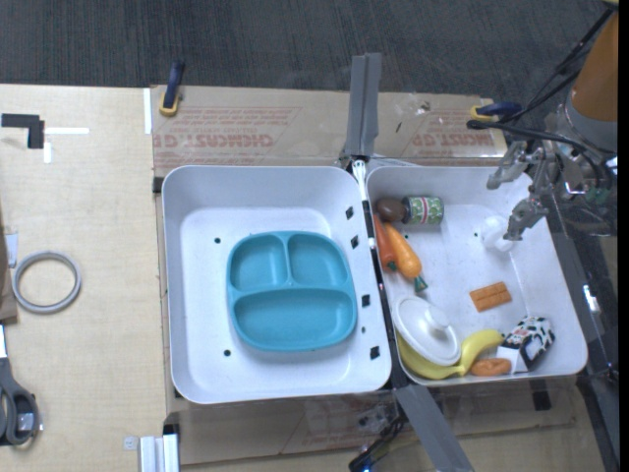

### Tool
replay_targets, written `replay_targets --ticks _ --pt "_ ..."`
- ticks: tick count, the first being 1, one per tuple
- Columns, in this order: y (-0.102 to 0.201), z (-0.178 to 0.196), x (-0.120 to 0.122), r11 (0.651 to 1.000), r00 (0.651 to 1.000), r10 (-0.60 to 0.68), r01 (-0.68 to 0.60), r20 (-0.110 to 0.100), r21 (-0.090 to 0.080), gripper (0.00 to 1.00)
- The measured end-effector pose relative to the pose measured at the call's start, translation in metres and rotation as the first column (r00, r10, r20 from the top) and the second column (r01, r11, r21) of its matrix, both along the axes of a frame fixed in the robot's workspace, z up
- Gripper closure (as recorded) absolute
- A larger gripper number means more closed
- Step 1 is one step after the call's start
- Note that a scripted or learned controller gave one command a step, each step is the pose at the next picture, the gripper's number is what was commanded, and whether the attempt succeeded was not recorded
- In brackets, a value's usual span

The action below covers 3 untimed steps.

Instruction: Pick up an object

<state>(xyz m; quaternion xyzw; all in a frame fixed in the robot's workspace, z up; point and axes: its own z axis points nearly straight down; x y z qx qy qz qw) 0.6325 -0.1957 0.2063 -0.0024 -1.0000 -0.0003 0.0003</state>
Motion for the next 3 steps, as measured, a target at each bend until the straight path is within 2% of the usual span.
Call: replay_targets --ticks 1,2,3 --pt "-0.026 -0.115 -0.068 0.993 0.993 0.120 -0.120 0.000 0.000 0.00" --pt "-0.024 -0.109 -0.133 1.000 1.000 0.001 -0.001 0.031 -0.006 0.00" --pt "-0.006 -0.106 -0.136 0.998 0.998 -0.038 0.040 0.039 -0.039 0.00"
